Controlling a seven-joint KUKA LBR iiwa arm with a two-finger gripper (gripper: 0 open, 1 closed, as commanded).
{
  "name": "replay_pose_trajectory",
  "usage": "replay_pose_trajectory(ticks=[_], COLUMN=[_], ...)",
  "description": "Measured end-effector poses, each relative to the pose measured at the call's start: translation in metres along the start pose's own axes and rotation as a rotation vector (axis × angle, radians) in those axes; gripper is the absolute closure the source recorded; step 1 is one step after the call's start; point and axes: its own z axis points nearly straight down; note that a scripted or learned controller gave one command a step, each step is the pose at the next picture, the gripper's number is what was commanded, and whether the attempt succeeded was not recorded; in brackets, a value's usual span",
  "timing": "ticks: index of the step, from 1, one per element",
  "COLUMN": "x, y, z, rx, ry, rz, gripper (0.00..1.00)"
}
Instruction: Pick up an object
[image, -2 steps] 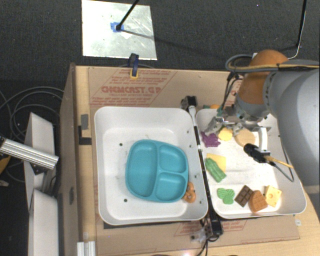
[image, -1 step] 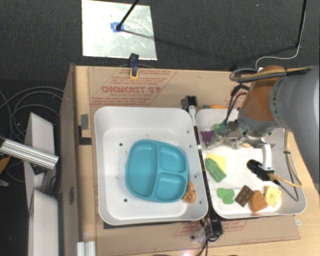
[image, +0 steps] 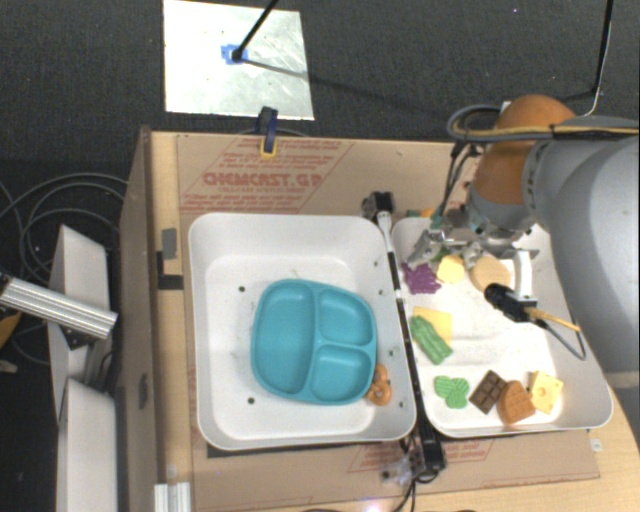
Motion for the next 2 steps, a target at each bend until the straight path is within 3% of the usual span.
replay_pose_trajectory(ticks=[1,2], x=[0.0,0.005], y=[-0.083,-0.022], z=[0.002,0.0], rx=[-0.003,-0.016], ry=[0.0,-0.002], rz=[0.004,-0.002], gripper=[0.0,0.0])
